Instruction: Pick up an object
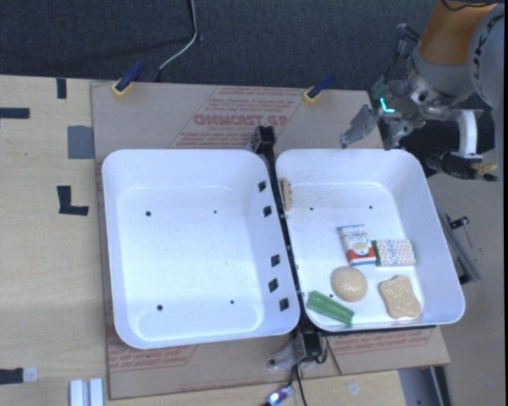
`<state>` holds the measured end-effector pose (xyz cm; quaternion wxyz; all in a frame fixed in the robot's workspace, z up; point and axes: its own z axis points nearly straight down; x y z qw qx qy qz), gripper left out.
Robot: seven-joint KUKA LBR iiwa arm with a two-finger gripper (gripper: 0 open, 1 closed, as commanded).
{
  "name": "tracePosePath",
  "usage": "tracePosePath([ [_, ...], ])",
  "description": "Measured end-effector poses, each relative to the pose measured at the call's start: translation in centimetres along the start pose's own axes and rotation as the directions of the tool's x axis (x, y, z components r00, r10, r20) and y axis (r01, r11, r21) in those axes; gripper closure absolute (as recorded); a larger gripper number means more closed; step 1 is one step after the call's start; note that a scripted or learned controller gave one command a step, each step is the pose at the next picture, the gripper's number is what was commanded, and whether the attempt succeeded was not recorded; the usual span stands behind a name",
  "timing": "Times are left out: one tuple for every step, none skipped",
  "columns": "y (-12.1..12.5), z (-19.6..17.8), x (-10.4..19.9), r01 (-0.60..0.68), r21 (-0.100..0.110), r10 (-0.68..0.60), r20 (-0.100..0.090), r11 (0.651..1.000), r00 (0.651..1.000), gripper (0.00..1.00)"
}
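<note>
Camera view — jaws (374,136) spread, nothing held

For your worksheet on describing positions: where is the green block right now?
The green block lies in the right bin, at its near left corner, just below and left of the round beige ball.

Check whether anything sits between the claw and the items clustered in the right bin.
Nothing visible blocks the way. The claw hangs above the right bin's far rim, and bare white floor lies between it and the carton, patterned packet, round bun, tan piece and green item.
</note>
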<state>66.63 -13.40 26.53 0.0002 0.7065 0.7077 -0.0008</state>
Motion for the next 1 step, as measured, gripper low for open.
tracePosePath([
  [-0.14, 17.47, -0.69, -0.001, 0.012, 0.001, -0.002, 1.000, 1.000, 0.00],
])
